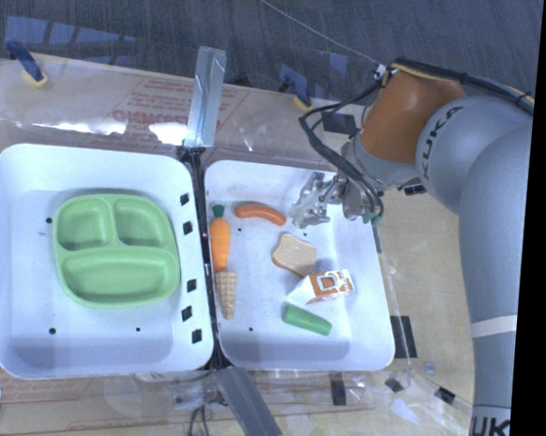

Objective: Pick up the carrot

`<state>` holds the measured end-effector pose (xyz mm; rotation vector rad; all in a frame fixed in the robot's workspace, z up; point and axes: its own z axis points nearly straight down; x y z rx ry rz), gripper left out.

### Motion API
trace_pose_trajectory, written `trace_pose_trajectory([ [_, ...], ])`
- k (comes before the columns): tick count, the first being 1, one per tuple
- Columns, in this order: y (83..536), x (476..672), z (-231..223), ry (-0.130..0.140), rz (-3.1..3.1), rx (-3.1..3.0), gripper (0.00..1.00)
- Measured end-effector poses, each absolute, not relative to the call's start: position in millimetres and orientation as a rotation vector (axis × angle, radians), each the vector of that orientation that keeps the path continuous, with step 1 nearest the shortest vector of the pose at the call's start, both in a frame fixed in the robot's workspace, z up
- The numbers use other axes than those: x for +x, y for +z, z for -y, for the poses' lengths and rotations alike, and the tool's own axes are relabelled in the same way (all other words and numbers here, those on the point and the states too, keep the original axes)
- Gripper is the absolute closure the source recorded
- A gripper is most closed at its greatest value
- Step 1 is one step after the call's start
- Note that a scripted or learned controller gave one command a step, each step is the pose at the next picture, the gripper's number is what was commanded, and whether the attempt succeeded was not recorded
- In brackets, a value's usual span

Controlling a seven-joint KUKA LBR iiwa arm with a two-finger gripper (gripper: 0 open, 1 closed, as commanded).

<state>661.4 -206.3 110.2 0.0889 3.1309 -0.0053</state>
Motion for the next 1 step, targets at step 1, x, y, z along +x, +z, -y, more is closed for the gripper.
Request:
trace_pose_trajectory([
  [1,215.8,651.4,139.3,-0.003,-3.126,-0.129,1.00],
])
